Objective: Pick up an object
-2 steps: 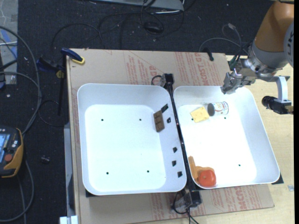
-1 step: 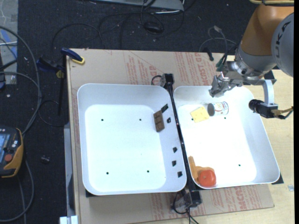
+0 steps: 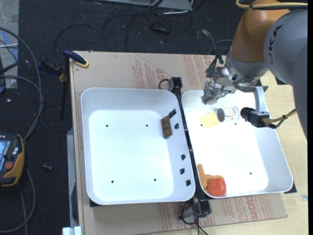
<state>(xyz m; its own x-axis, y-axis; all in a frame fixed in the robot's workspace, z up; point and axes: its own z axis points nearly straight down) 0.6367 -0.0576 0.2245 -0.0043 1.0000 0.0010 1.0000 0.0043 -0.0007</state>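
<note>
Left bin (image 3: 127, 153): one item, a brown block (image 3: 167, 127), close to the right wall in the far half. It is flat and oblong, with a darker strip at its upper end.

Right bin (image 3: 237, 155): four items.
- Yellow piece (image 3: 209, 120), far-left part of the floor. Pale yellow, flat, roughly square, lying slightly skewed.
- Small bottle (image 3: 228, 114), just right of the yellow piece, near it but contact not resolvable. It lies on its side, with a white body and a grey cap end pointing left.
- Red ball (image 3: 216, 186), near-left corner, against the front rim. Round, glossy, tomato-like.
- Orange stick (image 3: 200, 172), touching the red ball on its upper left, lying along the left wall.

Gripper (image 3: 209, 96): over the far-left corner of the right bin, beyond the yellow piece and left of the small bottle. Nothing is seen gripped. Whether it is open or closed cannot be told from this angle. The arm (image 3: 266, 31), with its orange band, enters from the upper right.

Both bins sit on a tan bench board (image 3: 122, 67).
</note>
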